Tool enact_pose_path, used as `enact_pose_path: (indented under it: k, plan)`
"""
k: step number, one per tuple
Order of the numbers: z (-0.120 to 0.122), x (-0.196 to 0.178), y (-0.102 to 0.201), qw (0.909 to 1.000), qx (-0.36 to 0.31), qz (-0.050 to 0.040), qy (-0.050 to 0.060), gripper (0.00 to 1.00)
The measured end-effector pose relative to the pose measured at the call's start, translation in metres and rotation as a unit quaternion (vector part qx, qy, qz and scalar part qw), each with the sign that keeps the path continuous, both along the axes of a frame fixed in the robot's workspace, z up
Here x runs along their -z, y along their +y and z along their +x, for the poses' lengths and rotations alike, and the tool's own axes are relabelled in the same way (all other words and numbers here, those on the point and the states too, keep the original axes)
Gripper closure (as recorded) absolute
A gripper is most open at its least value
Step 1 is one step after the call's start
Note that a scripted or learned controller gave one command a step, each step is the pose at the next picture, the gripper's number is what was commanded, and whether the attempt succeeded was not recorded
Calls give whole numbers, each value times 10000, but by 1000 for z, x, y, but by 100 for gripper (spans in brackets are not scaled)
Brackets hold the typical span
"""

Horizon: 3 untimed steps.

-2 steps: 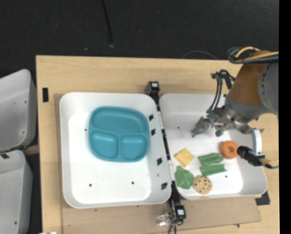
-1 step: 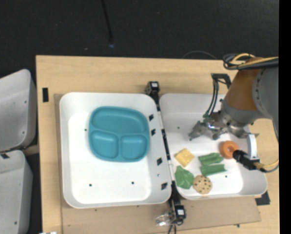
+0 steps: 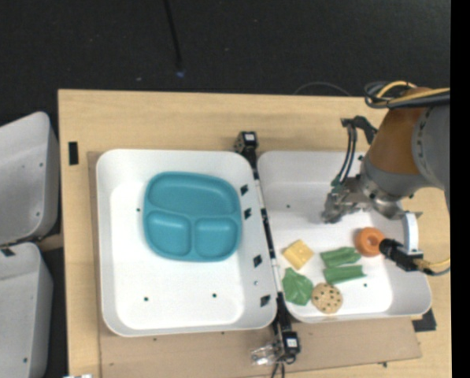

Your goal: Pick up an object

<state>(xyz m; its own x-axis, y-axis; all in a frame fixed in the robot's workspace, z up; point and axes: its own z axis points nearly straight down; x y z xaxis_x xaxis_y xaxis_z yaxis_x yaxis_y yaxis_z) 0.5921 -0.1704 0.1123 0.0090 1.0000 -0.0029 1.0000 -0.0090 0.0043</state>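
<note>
The bench (image 3: 172, 116) is pale tan wood, set against a dark, near-black floor, with a thin dark cable (image 3: 168, 18) trailing across that floor toward the top. Off the bench's left edge sit two pale grey panels (image 3: 14, 179), one behind the other. Two shallow white bins stand side by side on the wood, touching along their inner walls, where small black clips (image 3: 246, 141) mark the seam. The left bin (image 3: 116, 290) holds a teal divided plate (image 3: 192, 215) lying flat toward its far half, and the white floor around it is bare. The right bin (image 3: 297, 172) holds all the small things, gathered in its near half: a yellow block (image 3: 299, 253) by the inner wall, two green sticks (image 3: 341, 264) lying one beside the other just to its right, a green leafy piece (image 3: 297, 287) below the block, a speckled tan cookie (image 3: 326, 298) touching that piece, and an orange round thing (image 3: 368, 242) near the outer wall. The grey arm (image 3: 408, 144) with its orange band comes in from the right, and its gripper (image 3: 338, 207) sits over the bare white floor in the far half of the right bin, apart from the block and the sticks. I cannot tell whether the gripper is spread or closed, and nothing shows in its grasp.
</note>
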Motion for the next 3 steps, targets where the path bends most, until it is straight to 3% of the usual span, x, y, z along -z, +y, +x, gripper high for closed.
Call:
enact_pose_path:
  k: [1, 3]
  plan:
    - [1, -44, 2, 10000, -42, 7, -4, 100]
    - [10, -172, -1, 10000, -63, 0, -19, 100]
